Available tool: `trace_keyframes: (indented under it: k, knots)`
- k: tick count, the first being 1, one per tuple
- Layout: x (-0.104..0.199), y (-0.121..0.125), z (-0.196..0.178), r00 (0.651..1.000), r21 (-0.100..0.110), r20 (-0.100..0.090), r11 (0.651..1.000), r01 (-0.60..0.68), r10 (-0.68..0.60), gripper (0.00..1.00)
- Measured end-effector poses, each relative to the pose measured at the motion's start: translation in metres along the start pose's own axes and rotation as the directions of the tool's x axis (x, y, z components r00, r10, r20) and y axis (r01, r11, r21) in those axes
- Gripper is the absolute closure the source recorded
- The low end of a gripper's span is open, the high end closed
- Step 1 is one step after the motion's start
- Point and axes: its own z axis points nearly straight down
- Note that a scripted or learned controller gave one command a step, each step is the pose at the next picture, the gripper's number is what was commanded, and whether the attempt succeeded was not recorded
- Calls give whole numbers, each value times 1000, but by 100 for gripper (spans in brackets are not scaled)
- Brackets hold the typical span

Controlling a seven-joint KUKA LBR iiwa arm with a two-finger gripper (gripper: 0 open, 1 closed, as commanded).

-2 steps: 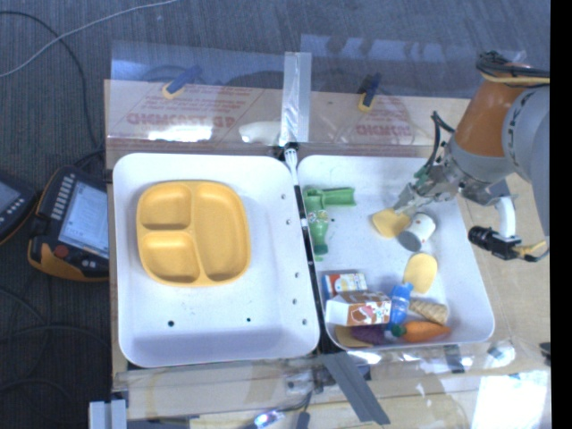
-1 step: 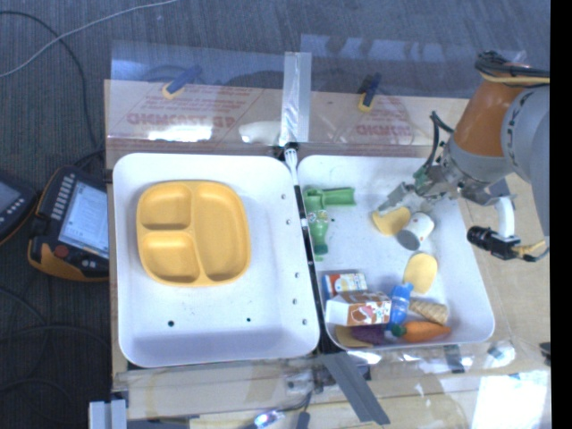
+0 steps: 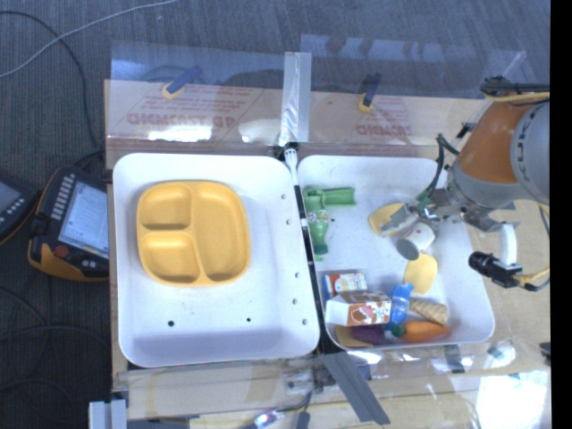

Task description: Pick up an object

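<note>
Trainee: Nearest the lens, what is that along the bottom?

Operator: Grey metal bracket [image 3: 347, 384] on the bench's front edge, below the seam between the bins. From my remote seat I read the rest left to right. (a) Teach pendant [image 3: 70, 223] with an orange edge, on the carpet beside the bench. (b) Left bin [image 3: 179, 329], holding a yellow divided plate [image 3: 192, 232] in its upper half. (c) Right bin [image 3: 465, 302], touching the left bin along the centre seam.

Trainee: And the things to be picked?

Operator: All lie in the right bin. (d) Two green pieces [image 3: 323, 199] against its left wall. (e) Along the front wall, a crowded cluster: small red-and-white box [image 3: 347, 281], white carton [image 3: 360, 312] just below it, blue bottle [image 3: 401, 300] touching the carton's right end, orange carrot [image 3: 425, 332] at the front, and a dark purple item [image 3: 368, 336] partly hidden under the carton. (f) Yellow oval piece [image 3: 423, 273], just above the cluster. (g) Flat yellow piece [image 3: 387, 215] and white cylinder [image 3: 418, 237], mid-bin.

Trainee: Where is the gripper?

Operator: (h) Gripper [image 3: 424, 214] is low over the right bin, just beside the flat yellow piece and above the white cylinder. I cannot tell whether it is open or closed, nor whether it touches either. The arm [image 3: 496, 150], orange-banded, enters from the right.
</note>
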Motion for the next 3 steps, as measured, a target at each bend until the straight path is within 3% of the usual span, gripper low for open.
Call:
trace_keyframes:
  k: [1, 2, 3]
  knots:
    - [10, -32, 0, 999, -1, 6, 999, -45, 45, 0]
    - [13, -22, -35, 991, 20, 7, 990, -136, 136, 0]
    - [20, -46, 2, 991, 6, 10, 991, -133, 133, 0]
